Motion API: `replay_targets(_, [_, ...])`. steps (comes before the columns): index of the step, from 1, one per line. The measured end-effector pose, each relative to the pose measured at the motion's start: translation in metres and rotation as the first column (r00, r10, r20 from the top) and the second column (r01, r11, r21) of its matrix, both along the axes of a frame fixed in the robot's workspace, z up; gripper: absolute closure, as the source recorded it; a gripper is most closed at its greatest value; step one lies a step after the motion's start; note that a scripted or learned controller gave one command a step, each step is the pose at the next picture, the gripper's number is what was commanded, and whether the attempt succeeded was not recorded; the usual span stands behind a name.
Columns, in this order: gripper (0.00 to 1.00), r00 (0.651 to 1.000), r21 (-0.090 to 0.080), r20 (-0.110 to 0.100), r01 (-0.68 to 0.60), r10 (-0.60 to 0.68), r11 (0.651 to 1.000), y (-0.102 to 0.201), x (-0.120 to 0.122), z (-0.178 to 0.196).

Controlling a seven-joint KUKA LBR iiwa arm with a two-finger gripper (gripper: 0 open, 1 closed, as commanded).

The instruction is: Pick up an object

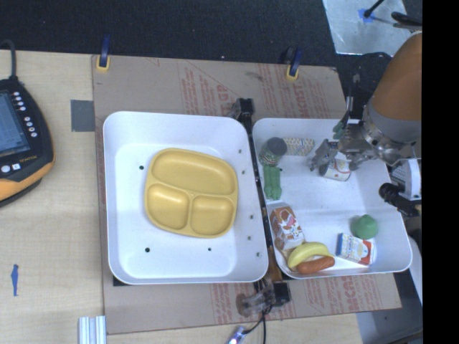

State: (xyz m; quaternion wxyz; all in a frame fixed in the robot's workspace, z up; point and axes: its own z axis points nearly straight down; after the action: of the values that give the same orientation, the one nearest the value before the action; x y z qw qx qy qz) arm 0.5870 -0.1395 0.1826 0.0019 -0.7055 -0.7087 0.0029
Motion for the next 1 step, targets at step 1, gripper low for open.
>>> replay_targets(1, [0.00,1.000,0.001,0.003,0.003,-0.003,1.000,-0.0730,0.0541,-0.0566])
